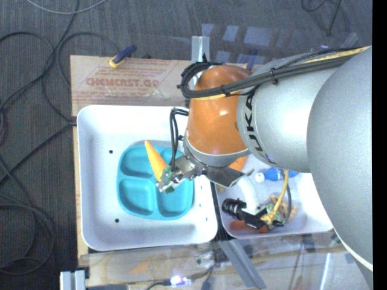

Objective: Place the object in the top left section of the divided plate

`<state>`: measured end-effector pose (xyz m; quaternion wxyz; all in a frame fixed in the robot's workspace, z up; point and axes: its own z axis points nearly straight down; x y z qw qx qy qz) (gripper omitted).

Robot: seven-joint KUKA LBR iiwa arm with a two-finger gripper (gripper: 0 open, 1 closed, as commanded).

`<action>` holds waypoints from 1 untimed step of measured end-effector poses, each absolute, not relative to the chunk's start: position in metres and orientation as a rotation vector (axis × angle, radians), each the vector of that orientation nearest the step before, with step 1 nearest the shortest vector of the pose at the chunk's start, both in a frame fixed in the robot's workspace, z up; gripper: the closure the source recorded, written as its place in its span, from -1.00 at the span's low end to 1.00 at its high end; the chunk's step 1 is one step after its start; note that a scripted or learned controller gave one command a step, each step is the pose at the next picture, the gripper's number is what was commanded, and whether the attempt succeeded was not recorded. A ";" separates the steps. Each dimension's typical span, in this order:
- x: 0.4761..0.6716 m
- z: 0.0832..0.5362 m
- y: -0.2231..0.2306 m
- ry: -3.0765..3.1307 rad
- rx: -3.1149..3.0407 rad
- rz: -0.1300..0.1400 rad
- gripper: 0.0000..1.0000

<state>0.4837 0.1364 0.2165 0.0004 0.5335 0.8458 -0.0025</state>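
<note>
A blue divided plate point(136, 192) lies in the left white bin point(97, 138). An orange carrot-shaped object point(153, 157) slants over the plate's upper middle, along the ridge between the two upper sections, with its thin tip at the plate's top rim. Its thick lower end sits between the fingertips of my gripper point(167, 181), which is shut on it. The grey arm with its orange band point(217, 116) reaches in from the right and hides the plate's right edge.
The right bin point(314, 222) holds several small items, among them a black-and-red tool point(242, 213) and a blue piece point(275, 175). A cardboard sheet point(121, 83) lies behind the left bin. Cables run over the floor on the left.
</note>
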 end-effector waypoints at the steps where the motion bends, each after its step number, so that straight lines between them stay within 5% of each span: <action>1: 0.483 0.193 0.114 2.455 1.967 -0.004 1.00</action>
